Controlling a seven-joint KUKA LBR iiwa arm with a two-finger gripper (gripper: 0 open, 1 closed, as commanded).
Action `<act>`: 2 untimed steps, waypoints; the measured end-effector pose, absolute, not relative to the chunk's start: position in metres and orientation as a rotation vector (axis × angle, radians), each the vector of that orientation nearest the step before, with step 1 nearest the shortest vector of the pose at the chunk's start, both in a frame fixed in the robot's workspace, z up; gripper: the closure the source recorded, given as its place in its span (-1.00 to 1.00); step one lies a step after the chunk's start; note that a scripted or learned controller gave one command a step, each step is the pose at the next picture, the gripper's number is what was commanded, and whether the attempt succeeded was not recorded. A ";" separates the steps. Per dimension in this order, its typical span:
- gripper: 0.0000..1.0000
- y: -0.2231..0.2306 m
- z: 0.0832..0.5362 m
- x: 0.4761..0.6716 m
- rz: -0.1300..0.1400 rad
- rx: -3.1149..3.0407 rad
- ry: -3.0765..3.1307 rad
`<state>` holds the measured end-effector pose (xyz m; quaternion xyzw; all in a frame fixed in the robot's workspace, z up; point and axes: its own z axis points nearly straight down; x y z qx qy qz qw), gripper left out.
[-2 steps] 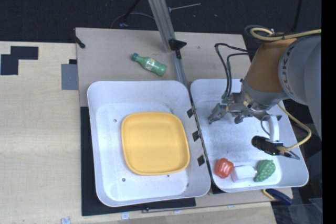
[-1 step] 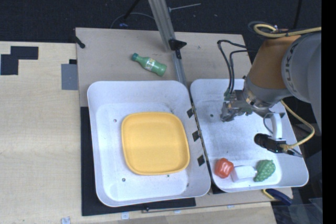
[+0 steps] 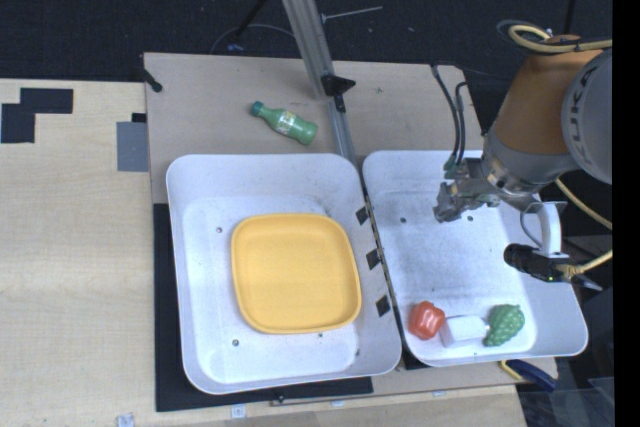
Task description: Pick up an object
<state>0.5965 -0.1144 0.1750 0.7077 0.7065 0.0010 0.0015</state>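
Objects for picking lie bunched at the five o'clock corner of the right-hand shallow white bin (image 3: 400, 177): a small red rounded toy like a pepper or tomato (image 3: 426, 319), a little white block (image 3: 464, 329) touching it at its three o'clock side, and a green knobbly toy resembling broccoli (image 3: 505, 324) just beyond the block, close to the bin's near rim. Toward eleven o'clock from that cluster, well apart from it, the two-finger gripper (image 3: 450, 206) hangs over the speckled floor in the bin's upper half, its dark metal tip pointing toward nine o'clock; at this slant and size I cannot tell how far the jaws stand apart, and nothing can be seen between them. Behind it, at three o'clock, the grey arm with its orange band (image 3: 535, 110) bulks over the bin's far corner, cables looping around it. At nine o'clock of the whole scene sits the left-hand shallow white bin (image 3: 190, 185), which bears a square yellow plastic plate with rounded corners (image 3: 295, 272) lying flat in its middle. On the tan bench top (image 3: 210, 85), at twelve o'clock from the plate and outside both bins, a small green plastic bottle (image 3: 285, 122) lies on its side, near a slanting aluminium rail (image 3: 305, 15).
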 end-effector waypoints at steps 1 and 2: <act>1.00 -0.124 0.226 0.603 0.004 2.220 2.217; 1.00 -0.124 0.265 0.603 0.003 2.221 2.219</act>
